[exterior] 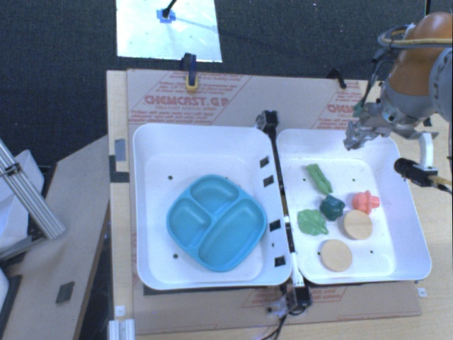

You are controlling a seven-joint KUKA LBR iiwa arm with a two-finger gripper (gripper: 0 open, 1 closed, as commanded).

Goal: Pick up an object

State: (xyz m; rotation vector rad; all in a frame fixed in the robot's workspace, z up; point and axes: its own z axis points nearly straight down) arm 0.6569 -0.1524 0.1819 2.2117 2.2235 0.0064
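Note:
The right bin (pixel 407 261) holds several small things: a long green piece (pixel 319 178), a dark teal lump (pixel 331 207), a light green piece (pixel 311 222), a coral-red piece (pixel 365 201), and two tan discs (pixel 357 225) (pixel 335 255). My gripper (pixel 354 139) hangs above the bin's far right corner, up and to the right of the long green piece, and nothing shows between its fingers. It stands well apart from all the objects.
The left bin (pixel 152 261) holds a blue divided plate (pixel 216 222). A black clip row (pixel 272 183) runs between the two bins. Cardboard (pixel 212 101) lies under both bins, with a yellow clamp (pixel 191 82) at its far edge.

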